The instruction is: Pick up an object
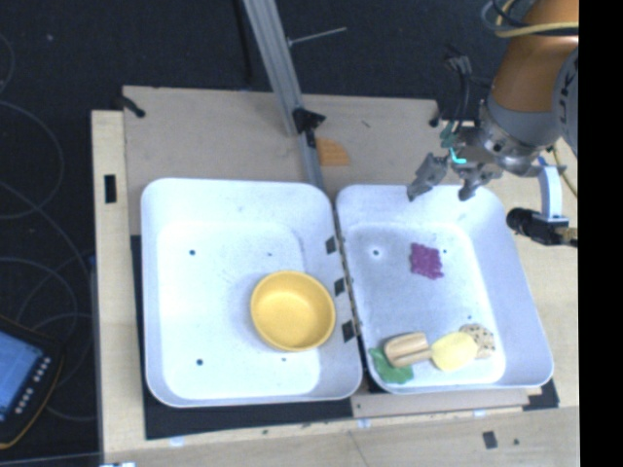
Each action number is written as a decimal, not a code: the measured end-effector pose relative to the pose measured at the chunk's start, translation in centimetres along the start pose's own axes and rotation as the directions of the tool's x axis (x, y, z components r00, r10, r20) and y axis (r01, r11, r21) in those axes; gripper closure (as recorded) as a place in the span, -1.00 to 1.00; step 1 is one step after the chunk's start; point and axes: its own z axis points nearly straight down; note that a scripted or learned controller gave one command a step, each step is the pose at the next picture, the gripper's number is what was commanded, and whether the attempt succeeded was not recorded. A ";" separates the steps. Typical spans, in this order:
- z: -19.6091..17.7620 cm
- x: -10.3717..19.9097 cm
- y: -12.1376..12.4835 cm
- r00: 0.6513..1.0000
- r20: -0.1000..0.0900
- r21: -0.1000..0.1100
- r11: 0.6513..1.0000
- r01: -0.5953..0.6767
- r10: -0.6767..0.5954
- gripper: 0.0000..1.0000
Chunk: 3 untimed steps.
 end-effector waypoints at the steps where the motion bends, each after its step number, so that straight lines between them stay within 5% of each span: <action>1: 5.9 0.6 -0.4 1.000 0.000 0.006 1.000 -0.001 0.001 -1.00; 3: 15.3 0.7 -0.7 1.000 0.003 -0.002 1.000 -0.006 0.006 -1.00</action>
